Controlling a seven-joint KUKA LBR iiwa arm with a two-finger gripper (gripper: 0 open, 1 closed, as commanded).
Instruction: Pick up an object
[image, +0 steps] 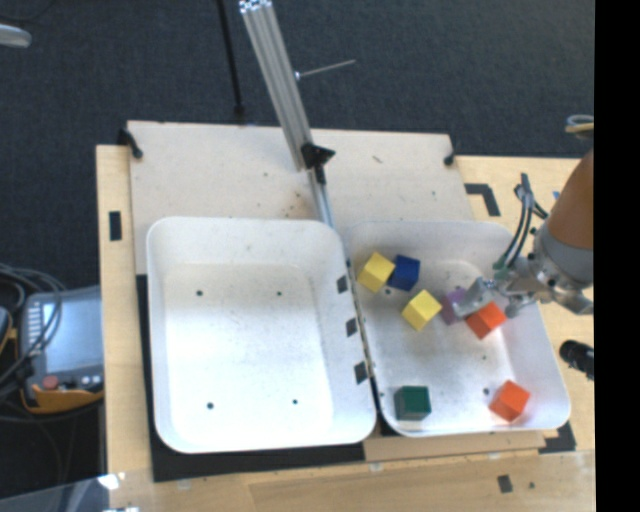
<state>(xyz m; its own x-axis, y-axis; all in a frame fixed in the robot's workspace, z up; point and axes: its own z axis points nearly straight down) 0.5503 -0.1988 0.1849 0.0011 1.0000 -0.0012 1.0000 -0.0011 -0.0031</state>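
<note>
While the fingers (487, 300) hang by an orange cube (486, 321) and purple block (456, 303), their grip seems unreadable.

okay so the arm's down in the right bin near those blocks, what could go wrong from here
The gripper sits low among crowded blocks, right by an orange block and a purple block. Closing here might pinch two at once, or nudge one aside and come up with nothing.

The orange block also lies close to the right bin's far wall, so the gripper could scrape the rim.

A second yellow block lies just beyond the purple one and may get pushed.
</note>
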